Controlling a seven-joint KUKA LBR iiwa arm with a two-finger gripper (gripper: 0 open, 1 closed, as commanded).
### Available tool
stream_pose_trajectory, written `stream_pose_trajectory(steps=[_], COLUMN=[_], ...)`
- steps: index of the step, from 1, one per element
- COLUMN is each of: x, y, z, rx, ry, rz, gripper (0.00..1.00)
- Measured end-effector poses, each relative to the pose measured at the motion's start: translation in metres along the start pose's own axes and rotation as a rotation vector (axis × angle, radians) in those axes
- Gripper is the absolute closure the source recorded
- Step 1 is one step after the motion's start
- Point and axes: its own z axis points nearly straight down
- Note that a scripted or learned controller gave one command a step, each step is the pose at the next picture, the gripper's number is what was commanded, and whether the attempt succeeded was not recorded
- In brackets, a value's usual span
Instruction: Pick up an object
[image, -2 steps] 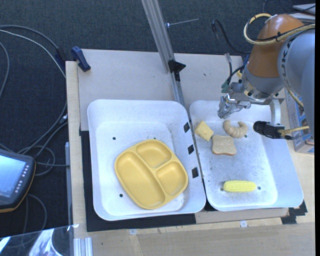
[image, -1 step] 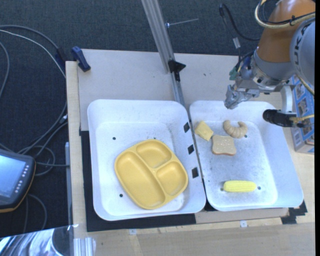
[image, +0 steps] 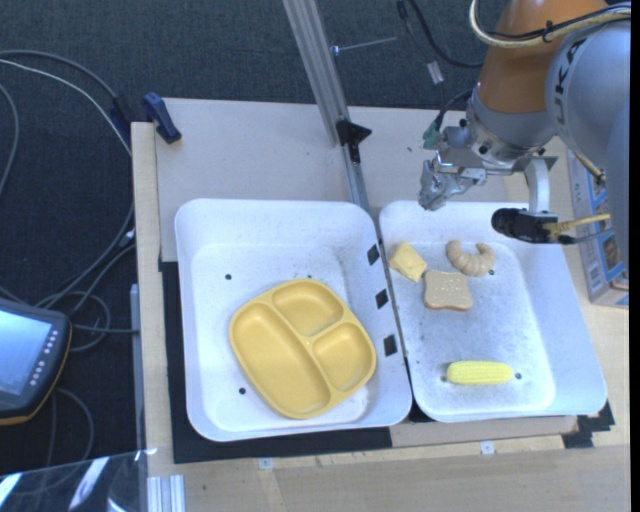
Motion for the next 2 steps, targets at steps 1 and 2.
stream_pose_trajectory(steps=[1,2], x=[0.056,0.113], y=[0.009,0.005], z=[-0.008,-0.005], rx=[0.000,0.004], ry=[0.000,0.000], rz=[0.000,0.000], gripper=[1.00,1.00])
